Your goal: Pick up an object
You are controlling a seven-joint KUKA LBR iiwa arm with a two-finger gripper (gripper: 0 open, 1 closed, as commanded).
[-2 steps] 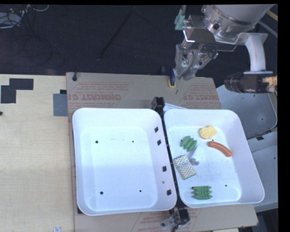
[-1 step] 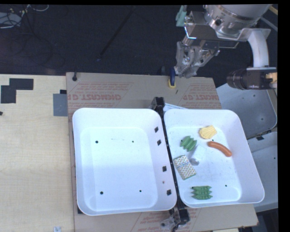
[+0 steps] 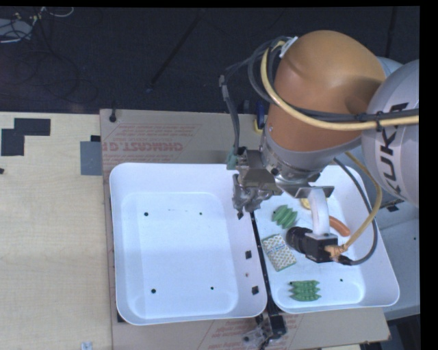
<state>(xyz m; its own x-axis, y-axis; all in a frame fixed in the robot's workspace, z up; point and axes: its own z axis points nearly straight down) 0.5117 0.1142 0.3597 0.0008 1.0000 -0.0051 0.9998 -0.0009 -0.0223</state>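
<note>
right bin (image 3: 383, 290) holds green pea pods (image 3: 304, 290), a green leafy piece (image 3: 284, 217), a patterned card (image 3: 279, 251); gripper (image 3: 245, 199) over the bins' shared edge, grip state impossible to tell

The left bin (image 3: 130, 239) sits on a brown cardboard sheet (image 3: 171, 137) printed with reddish lettering, touching the right bin (image 3: 383, 287) along their shared edge; pale wood bench (image 3: 48, 260) spreads to the left, bearing dark squares (image 3: 27, 133); black cables (image 3: 41, 20) lie on the dark floor behind.
</note>
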